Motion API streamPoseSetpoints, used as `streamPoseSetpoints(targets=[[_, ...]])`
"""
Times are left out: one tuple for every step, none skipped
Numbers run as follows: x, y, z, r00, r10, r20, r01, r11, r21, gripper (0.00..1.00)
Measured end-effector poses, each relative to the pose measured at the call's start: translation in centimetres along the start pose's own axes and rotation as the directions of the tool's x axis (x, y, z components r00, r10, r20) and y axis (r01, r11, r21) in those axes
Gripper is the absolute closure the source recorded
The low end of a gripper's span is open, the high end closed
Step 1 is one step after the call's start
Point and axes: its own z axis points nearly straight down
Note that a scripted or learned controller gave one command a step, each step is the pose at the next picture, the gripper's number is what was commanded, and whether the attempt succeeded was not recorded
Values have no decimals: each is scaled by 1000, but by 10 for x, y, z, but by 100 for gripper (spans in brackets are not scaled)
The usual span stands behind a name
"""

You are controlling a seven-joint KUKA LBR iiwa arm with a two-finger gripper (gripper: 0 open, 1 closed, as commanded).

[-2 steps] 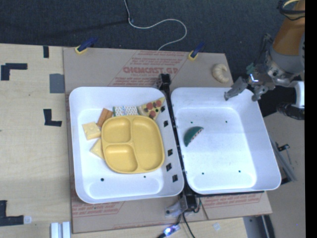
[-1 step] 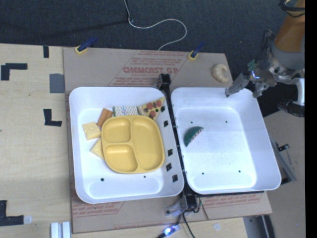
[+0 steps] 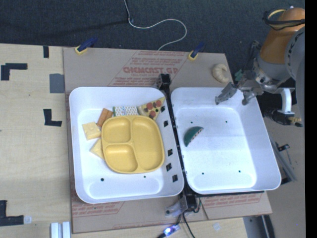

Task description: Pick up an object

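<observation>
Now, left bin (image 3: 79,133) carries a yellow divided plate (image 3: 132,144) over scattered toy food; right bin (image 3: 257,152) has a green slice (image 3: 192,134) lying left of centre. Gripper (image 3: 237,95) hovers at that bin's far rim, fingers spread, holding nothing.

Looks like a robotics lab: two white bins (image 3: 225,182) clamped onto a cardboard sheet (image 3: 148,68), black tape marks (image 3: 49,118) left of it, a white cable (image 3: 158,26) trailing behind.
</observation>
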Motion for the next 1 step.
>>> streamPoseSetpoints(targets=[[5, 2, 64, 1000, -1, 0, 1, 1000, 1, 0]])
